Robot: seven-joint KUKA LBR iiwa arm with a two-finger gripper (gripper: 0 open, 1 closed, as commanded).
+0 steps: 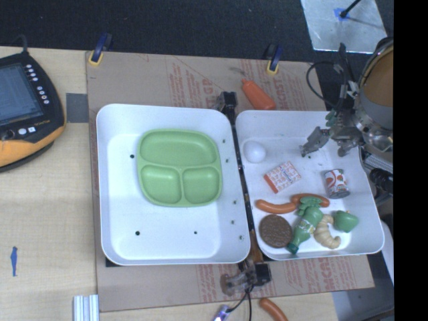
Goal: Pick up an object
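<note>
- Nearest the camera, at the lower edge of the bench, a small orange piece is seen lying outside the bins, beside some cabling.
- The right bin is where the pickable things are gathered; a green divided plate is held in the left bin.
- The gripper is seen over the upper right part of the right bin, its two fingers spread wide with nothing between them.
- The red-and-white can is judged the nearest candidate: it lies just below the fingers, toward the near rim, and appears to lie on its side with its long axis pointing roughly away from the camera.
- The patterned packet lies down and left of the gripper, tilted; the white ball lies further left, by the dividing wall.
- The hot dog, the green bottle, the brown cookie and other small pieces are crowded near the front rim, well apart from the fingers.
- Print is visible on the can and packet, and red lettering on the cardboard under the bins, but none can be read.
</note>
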